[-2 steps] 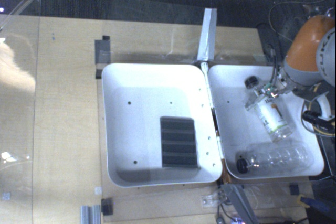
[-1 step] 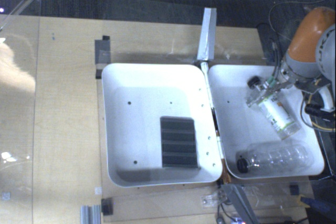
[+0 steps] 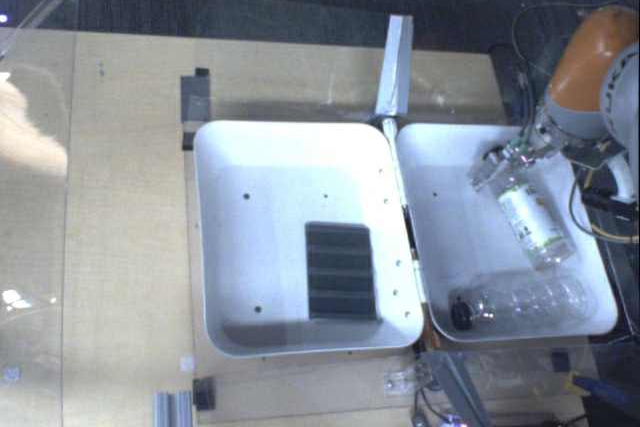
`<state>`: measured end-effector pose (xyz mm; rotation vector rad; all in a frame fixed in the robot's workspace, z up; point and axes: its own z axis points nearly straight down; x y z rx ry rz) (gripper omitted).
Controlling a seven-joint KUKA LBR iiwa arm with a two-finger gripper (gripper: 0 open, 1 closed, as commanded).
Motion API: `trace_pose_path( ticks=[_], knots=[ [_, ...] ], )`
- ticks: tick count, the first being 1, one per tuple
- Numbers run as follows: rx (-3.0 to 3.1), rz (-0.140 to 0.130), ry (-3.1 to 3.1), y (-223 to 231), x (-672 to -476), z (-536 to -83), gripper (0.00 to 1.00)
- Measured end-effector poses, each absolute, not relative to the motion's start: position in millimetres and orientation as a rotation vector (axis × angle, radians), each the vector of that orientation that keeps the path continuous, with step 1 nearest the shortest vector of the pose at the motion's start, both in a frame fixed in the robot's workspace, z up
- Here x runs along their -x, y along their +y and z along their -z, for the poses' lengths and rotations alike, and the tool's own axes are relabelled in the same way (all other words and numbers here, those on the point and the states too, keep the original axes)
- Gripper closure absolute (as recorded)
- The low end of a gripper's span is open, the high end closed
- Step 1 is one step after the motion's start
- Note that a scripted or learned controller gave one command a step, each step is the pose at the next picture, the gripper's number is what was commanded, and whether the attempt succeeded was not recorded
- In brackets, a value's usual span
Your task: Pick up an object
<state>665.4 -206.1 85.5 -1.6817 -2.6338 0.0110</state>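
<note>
A small clear bottle with a white and green label (image 3: 530, 222) lies slanted in the right bin (image 3: 440, 215), near its right wall. My gripper (image 3: 503, 163) is low in the upper part of that bin, right at the bottle's upper end; whether it touches the bottle is unclear. A larger clear plastic bottle with a black cap (image 3: 520, 301) lies on its side along the bin's front wall. In the left bin (image 3: 250, 175) a black ribbed rectangular block (image 3: 340, 270) lies flat near the front.
The grey arm with its orange band (image 3: 592, 55) comes in over the right bin's far right corner. Cables run along the bench's right side (image 3: 600, 205). A metal bar (image 3: 394, 65) stands behind the gap between the bins.
</note>
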Motion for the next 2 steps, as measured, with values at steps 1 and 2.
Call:
trace_pose_path(
  ticks=[1,2],
  knots=[
    [1.684,-0.006,-2.647,-205.8,-668.3,-97.6,1.0],
    [1.531,0.008,-2.753,-103.2,-670.8,-187.0,1.0]
  ],
)
